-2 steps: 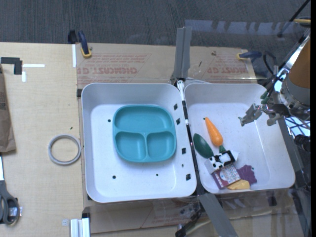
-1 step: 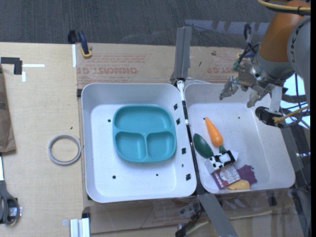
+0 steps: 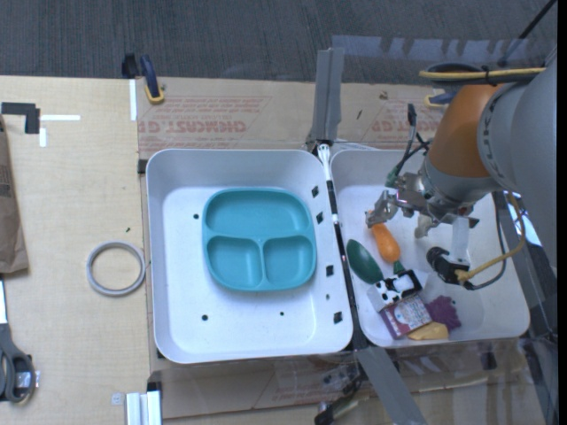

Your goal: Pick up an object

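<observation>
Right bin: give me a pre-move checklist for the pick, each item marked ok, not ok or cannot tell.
1. Gripper is over the right bin, not the left bin: ok.
2. A target lies close by: the orange object is just below the gripper in the camera view: ok.
3. Target is free of neighbours: the green object lies right beside it, contact unclear: cannot tell.
4. Fingers open wide enough for the target: cannot tell.
5. Nothing already held between the fingers: cannot tell.
6. Teal divided plate lies in the left bin, out of the way: ok.
</observation>
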`<state>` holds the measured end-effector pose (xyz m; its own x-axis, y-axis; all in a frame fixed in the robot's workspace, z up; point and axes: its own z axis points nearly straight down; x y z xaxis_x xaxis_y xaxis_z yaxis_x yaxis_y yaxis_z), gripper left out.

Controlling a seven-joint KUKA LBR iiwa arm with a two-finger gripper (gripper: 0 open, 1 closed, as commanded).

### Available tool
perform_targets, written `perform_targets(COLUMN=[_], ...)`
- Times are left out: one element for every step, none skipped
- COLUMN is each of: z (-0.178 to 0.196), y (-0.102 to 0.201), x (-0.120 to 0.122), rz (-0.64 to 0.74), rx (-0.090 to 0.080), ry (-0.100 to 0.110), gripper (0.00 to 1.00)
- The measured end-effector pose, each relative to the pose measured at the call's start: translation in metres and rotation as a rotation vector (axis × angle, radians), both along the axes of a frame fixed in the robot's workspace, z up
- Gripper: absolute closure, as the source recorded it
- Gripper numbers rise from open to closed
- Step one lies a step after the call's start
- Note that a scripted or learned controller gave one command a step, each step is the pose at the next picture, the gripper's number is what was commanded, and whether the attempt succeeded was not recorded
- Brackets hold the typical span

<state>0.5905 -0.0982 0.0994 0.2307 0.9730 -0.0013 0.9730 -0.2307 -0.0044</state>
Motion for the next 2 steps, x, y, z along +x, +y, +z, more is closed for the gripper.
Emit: perform_targets(z=[0.0,-0.009], y=[0.0,0.004], x=[0.0,-0.012], rz=[0.0,0.024], rx=[0.0,0.0], ry=[-0.001,0.0], gripper=[0.0,0.0])
